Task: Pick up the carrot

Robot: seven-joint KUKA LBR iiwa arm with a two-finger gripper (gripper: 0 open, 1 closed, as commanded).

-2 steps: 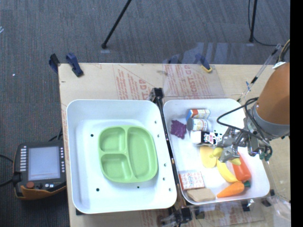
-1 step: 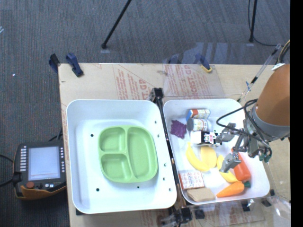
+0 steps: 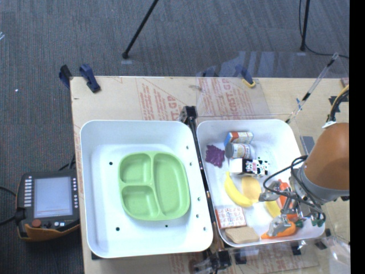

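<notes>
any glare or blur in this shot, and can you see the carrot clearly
Camera view: even, soft lighting with faint shadows; pale reflections show on the clear sheet behind the right bin. The picture is slightly soft overall, so can labels are unreadable. The carrot at that bin's near right corner is partly covered by the pincer, leaving orange bits visible.

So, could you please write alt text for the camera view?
The gripper hangs low over the carrot in the right bin, beside a banana and small food items. The left bin holds a green divided plate.
</notes>
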